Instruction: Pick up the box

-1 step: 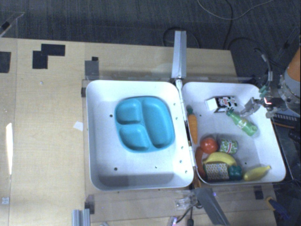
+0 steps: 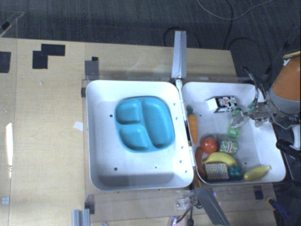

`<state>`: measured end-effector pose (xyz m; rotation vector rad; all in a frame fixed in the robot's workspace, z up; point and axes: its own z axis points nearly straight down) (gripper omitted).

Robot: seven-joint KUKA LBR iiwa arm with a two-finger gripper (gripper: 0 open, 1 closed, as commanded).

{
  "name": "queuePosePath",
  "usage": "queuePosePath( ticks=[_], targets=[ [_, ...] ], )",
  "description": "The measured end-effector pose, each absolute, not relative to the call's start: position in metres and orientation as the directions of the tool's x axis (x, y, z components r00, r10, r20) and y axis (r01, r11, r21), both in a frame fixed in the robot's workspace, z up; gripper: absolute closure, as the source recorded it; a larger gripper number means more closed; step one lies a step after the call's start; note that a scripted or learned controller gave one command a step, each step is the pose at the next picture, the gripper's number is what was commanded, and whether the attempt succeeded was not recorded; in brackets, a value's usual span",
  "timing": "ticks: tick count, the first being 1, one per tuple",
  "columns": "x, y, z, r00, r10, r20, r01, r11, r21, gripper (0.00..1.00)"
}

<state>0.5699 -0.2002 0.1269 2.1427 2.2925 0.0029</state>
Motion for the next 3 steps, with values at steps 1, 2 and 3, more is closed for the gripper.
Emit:
queuePosePath(
  ticks=[1,2,3],
  targets=[
    [0.610,-0.205,0.218,-0.038,0.999,-0.003,0.999,0.038,0.008,0.00],
    [0.608,-0.167,0.132,-0.079,0.997,-0.001,0.997,0.079,0.003,0.00],
    [0.653,-0.205,0.185,-0.078,0.997,-0.003,0.997,0.078,0.009,0.00]
  ],
)
